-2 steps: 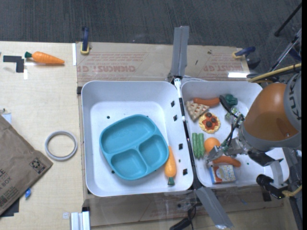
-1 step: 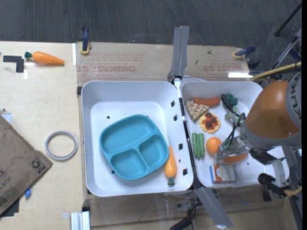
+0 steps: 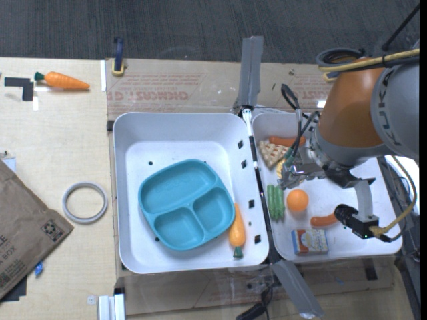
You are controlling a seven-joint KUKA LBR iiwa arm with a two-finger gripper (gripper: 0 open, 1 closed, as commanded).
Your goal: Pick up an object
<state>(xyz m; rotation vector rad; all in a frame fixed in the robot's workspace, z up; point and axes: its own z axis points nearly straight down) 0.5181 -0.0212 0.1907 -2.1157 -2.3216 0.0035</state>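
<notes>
The arm's orange-banded wrist hangs over the right bin, and the gripper points down near the bin's left side. It sits just above an orange ball and beside a green pod. A waffle piece and a red stick lie behind it. I see a red sausage-like piece and a small printed box toward the front. I see nothing held in the gripper.
The left bin holds a blue divided plate and a carrot by its right wall. On the bench at left lie another carrot, a grey ring and a brown cardboard box.
</notes>
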